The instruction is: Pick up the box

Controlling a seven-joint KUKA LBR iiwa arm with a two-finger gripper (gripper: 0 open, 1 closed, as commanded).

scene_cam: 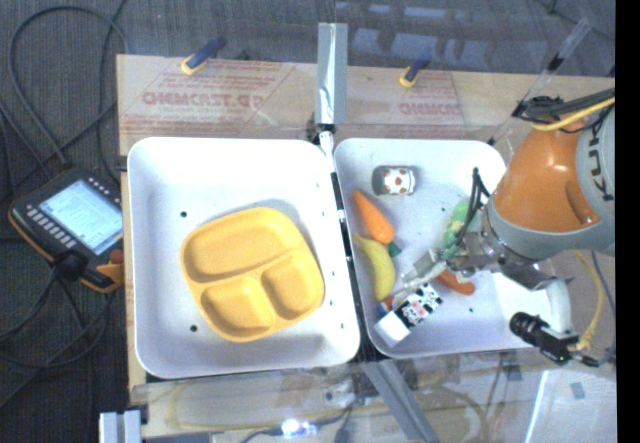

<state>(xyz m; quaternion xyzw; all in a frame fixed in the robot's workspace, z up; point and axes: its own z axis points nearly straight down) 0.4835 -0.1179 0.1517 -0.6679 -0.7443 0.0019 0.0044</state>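
The box (411,312) is small, white with black and red markings, and lies tilted near the front edge of the right bin (480,331). My gripper (428,271) reaches in from the right, low over the bin and just above and behind the box. It hangs close to the box, and I cannot tell whether it touches it. The arm's orange band (543,186) hides the right part of the bin.
A yellow banana (379,267) and an orange carrot (374,218) lie left of the gripper. A small can (394,180) stands at the back. A green item (458,219) and a red-orange item (458,282) lie beside the gripper. The left bin (160,181) bears a yellow divided tray (253,273).
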